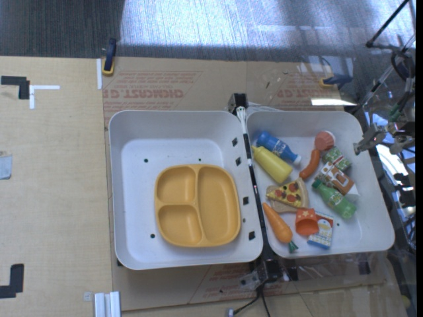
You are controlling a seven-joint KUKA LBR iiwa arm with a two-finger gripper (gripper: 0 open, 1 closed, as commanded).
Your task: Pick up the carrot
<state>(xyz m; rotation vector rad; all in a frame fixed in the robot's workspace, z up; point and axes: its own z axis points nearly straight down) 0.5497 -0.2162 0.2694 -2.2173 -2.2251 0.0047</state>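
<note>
1. Right now the carrot (277, 224) lies in the right bin (370, 240), front-left corner, just below the pizza slice (289, 194).
2. Long axis runs diagonally, green top toward the bin's front edge.
3. Gripper (373, 139) sits at the bin's right rim; open or closed, can't tell.
4. Carrot is well apart from it, leftward and nearer the front.

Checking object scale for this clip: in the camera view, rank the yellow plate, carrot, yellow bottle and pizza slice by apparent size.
Largest to smallest:
1. yellow plate
2. carrot, yellow bottle and pizza slice: they look too alike to rank.
</note>
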